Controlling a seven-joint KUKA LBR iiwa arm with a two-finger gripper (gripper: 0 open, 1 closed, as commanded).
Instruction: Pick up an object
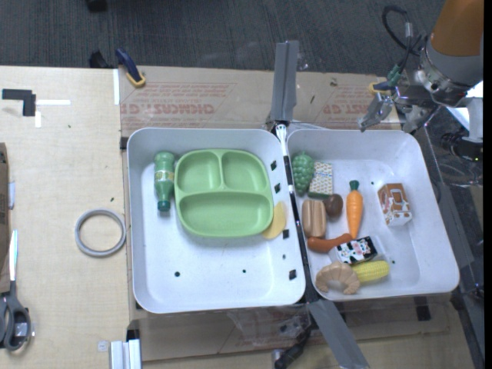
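Up at the far right corner of the right-hand shallow white bin (430,183), the grey arm with its orange band (459,10) hangs above the bin's rim, and its two-finger hand (379,112) sits just outside the far wall with nothing visible between its fingers; whether those fingers are spread or closed is too small to tell. Inside that right bin lie the toy foods: a bunch of green plastic grapes (302,172) near the dividing wall, a small pale patterned packet (322,177) touching it, a tan hot-dog bun (313,216) with a dark brown rounded piece (333,204) beside it, an upright-lying orange plastic carrot with a green top (354,208), a reddish-orange sausage-shaped piece (329,243), a small black-and-white carton (357,250), a yellow corn cob (370,270), a beige lumpy piece resembling a croissant or chicken (337,279), and a white-and-orange box (394,204) lying apart toward the right wall. All of these rest on the bin floor, well apart from the hand. The left-hand shallow white bin (207,283) holds a green three-compartment plastic plate (224,192), a green toy bottle (164,179) just left of it, and a yellow banana-like piece (277,221) tucked against the plate's right edge. On the pale wooden table (54,167) to the left lie a grey ring of tape (100,231) and a pair of scissors (14,314).
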